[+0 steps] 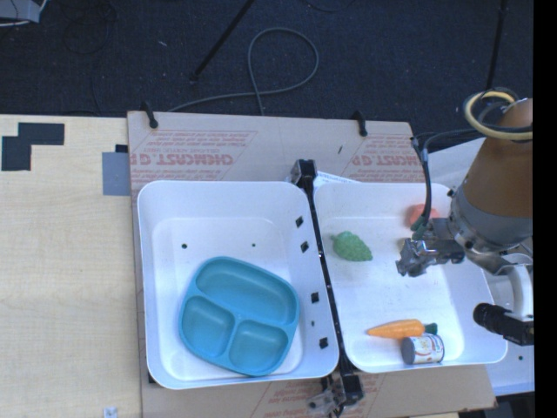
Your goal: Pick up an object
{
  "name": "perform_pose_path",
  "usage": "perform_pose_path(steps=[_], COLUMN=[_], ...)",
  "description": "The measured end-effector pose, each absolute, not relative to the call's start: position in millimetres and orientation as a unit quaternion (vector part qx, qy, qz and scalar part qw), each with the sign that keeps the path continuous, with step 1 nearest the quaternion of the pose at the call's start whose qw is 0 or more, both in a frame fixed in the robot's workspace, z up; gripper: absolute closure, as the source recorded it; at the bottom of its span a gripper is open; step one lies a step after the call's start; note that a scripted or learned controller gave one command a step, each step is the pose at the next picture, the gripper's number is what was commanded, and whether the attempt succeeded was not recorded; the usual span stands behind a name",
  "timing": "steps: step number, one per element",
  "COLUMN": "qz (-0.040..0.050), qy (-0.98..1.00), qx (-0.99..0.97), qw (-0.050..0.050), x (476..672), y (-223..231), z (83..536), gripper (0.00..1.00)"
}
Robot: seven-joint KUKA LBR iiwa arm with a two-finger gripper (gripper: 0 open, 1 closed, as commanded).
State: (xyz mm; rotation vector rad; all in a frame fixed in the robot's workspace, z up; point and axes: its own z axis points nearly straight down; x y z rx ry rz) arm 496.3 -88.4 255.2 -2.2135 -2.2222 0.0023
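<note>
1. Camera view looks down on a surface [70,277] bearing two white bins side by side: the left bin [165,225] and the right bin [383,355].
2. The left bin holds a blue divided plate [239,314], lying flat toward its near side.
3. The right bin holds the loose things that could be picked: a green leafy piece [352,246] near the divider, an orange carrot [397,328] near the front wall, a small can [423,349] just beside the carrot and nearer the front, and a pink-orange item [420,215] at the far right, partly hidden by the arm.
4. The arm [500,177] reaches in from the right, and its tool [415,259] is over the right bin, between the green leafy piece and the carrot, apart from both.
5. Whether the tool is open or closed I cannot tell; it is dark and small against the bin floor. Nothing is seen clamped in it.
6. Judged from this, no object has been lifted: every item rests on the bin floor. The whole grasp is left to do, that is, lining up over one item, descending, closing and raising it clear.
</note>
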Motion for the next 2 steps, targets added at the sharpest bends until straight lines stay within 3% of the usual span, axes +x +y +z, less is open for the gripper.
perform_pose_path(steps=[2], qz=[0.0012], qy=[-0.708], qx=[-0.706], qw=[0.003], x=[483.3], y=[12.4], z=[248.2], gripper=[1.0])
